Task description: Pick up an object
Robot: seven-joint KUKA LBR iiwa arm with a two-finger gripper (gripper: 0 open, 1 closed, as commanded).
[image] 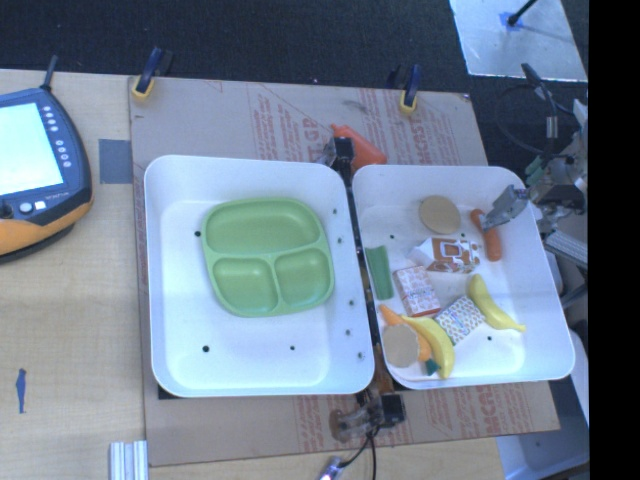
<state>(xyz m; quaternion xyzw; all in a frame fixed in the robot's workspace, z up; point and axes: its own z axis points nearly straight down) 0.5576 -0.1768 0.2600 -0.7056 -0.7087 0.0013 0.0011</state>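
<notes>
Here, the orange sausage [490, 236] lay near the right bin's [540, 368] far right rim, just beside my gripper [507, 205]; whether it was clenched or released I could not tell. Around it sat a tan disc [439, 214], snack packets [452, 255], two bananas [492, 306] and a green block [378, 271]. The left bin [170, 358] held a green divided plate [268, 256].

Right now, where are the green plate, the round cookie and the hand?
green plate [268, 256]: camera view, centre ridge between its compartments, left bin.
round cookie [439, 214]: camera view, middle of its top face, right bin.
hand [505, 206]: camera view, at its fingertips, over the right bin's far right corner.
</notes>
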